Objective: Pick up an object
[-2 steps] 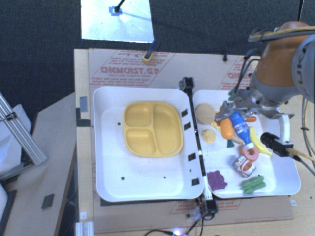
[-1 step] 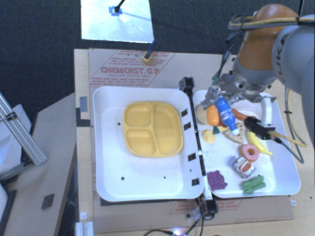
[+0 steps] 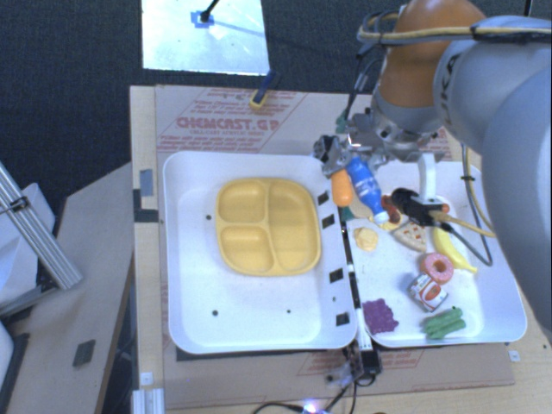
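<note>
The arm is a bulky, rounded casing in smooth pale grey, filling the frame toward three o'clock. Above the wrist sits a glossy orange band, dome-shaped. Thin yellow and dark cables loop across that band. Below it the tool is a cluster of dull metal-grey parts.

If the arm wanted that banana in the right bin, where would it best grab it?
Probably across the middle of the banana, coming straight down from above. It lies flat and slants from upper left to lower right, so the fingers should close across its narrow width. The pizza slice and donut crowd its left side, leaving little room there.
</note>
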Tool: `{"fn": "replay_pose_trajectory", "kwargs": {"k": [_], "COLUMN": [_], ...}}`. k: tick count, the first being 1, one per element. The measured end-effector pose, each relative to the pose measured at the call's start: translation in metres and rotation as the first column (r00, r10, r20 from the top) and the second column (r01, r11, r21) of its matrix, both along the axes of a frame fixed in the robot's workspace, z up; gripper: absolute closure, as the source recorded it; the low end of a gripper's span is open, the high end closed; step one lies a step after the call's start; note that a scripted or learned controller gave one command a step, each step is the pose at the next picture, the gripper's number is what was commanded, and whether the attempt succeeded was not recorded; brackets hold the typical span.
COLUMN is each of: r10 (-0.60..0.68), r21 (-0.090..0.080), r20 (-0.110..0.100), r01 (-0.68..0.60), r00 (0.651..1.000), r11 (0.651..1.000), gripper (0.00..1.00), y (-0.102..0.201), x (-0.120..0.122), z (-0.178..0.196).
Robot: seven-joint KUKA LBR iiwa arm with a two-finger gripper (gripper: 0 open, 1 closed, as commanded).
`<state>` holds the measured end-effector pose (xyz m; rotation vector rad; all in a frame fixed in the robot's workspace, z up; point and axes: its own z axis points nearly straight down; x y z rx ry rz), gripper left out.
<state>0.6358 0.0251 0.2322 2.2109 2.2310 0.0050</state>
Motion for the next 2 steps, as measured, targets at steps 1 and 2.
{"fn": "replay_pose_trajectory", "kwargs": {"k": [1, 2], "r10": [-0.005, -0.004], "r21": [-0.003, -0.002], "r20": [0.001, -0.001], "r01": [0.005, 0.004], "r00": [1.000, 1.000], "r11": [1.000, 1.000], "gripper": [1.00, 1.00], "y": [-0.0106, -0.0037], "x": [0.0131, 0.0037], "z": [-0.0017, 0.0019]}}
